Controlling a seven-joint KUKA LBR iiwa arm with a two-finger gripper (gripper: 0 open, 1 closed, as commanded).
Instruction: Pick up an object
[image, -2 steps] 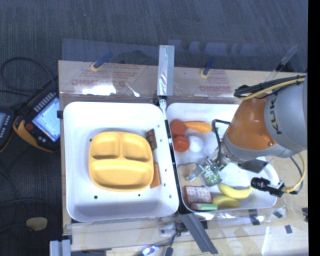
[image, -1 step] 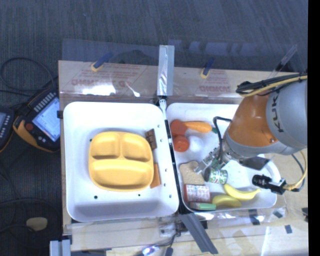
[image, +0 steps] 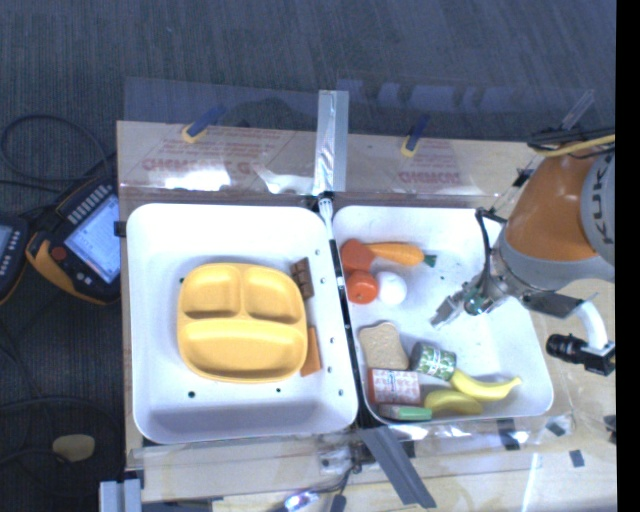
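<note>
The worktop (image: 150, 150) is seen to carry two shallow white bins side by side. The left bin (image: 150, 400) is occupied mostly by a yellow divided tray (image: 240, 322), with a small brown piece (image: 301, 277) lying at the tray's upper right corner and a thin orange strip (image: 312, 352) beside its right edge. The arm (image: 560, 225) is seen reaching in from the right over the right bin (image: 520, 340), and its gripper (image: 462, 303) is held low above a bare patch of that bin's floor, with nothing seen between its parts; whether it is apart or together cannot be told. The objects are gathered in the right bin's left and lower parts. A carrot (image: 395, 253) lies near the top, with a tomato (image: 354, 254) beside it, an orange-red piece (image: 362, 288) below, and a white egg (image: 392, 290) just beside that. A slice of bread (image: 383, 347) lies lower, with a small can (image: 433, 360) to its right, a labelled packet (image: 395, 384) below, and a banana (image: 482, 385) along the lower edge.
</note>
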